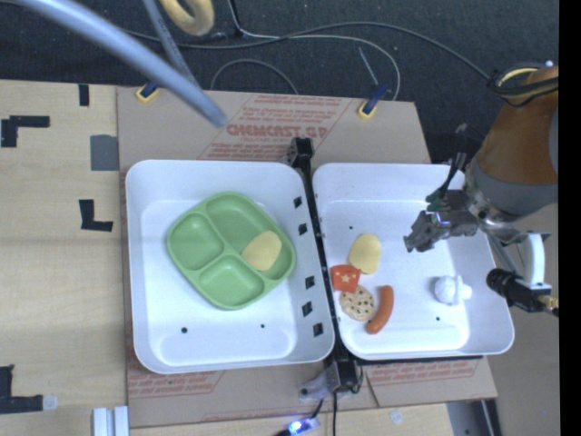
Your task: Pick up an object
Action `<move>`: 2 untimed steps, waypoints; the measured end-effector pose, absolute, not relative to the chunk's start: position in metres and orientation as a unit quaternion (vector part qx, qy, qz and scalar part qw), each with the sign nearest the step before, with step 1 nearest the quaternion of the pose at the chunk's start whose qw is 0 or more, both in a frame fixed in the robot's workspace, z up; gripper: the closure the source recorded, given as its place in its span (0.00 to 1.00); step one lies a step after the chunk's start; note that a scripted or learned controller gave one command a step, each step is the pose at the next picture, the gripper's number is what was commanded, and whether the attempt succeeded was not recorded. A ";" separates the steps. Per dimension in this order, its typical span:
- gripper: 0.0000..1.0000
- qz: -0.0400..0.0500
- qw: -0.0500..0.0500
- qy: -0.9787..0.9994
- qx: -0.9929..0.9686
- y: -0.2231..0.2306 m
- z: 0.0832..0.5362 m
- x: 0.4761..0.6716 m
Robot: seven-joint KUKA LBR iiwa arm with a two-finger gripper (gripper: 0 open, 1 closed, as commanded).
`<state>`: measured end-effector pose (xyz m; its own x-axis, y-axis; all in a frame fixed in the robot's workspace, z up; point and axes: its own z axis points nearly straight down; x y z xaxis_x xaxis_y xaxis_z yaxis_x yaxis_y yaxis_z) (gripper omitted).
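In the left bin (145,243) sits a green divided plate (218,252), and a yellow piece (263,250) lies in its right compartment. Past the divider, in the right bin (399,184), I see a second yellow piece (366,252), a red piece (345,277) just below it, a round cookie (358,304), a sausage (380,309) and a white object (448,290) farther right. My gripper (419,238) hangs over the right bin, above the white object and right of the yellow piece; whether it grips anything I cannot tell.
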<state>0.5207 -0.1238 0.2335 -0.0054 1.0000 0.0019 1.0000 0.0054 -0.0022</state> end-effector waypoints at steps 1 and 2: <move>1.00 0.000 0.001 -0.710 -0.704 -0.063 0.239 0.520; 1.00 0.000 0.001 -0.709 -0.705 -0.012 0.244 0.523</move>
<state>0.5233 -0.0119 0.2440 -0.0062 1.0000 0.0010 1.0000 0.0062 -0.0012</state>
